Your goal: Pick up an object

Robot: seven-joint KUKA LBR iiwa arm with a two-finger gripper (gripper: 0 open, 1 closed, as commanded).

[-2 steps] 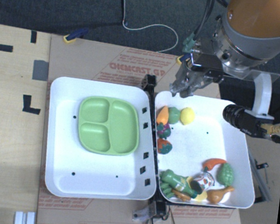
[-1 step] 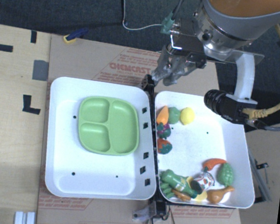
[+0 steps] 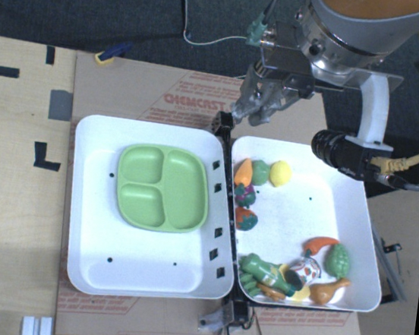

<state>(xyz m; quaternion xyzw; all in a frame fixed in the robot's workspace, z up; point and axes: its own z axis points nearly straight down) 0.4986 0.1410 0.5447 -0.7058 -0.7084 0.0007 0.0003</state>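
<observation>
The hand (image 3: 257,108) hovers above the far edge of the bins; whether it is spread, I cannot tell.

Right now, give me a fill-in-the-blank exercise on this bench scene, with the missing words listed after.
1. The green divided plate lies in the ____ bin.
2. The yellow ball lies in the ____ bin.
3. The plate has ____ compartments.
4. The gripper hangs above the far end of the ____ between the bins.

Missing words: left; right; three; divide
</observation>
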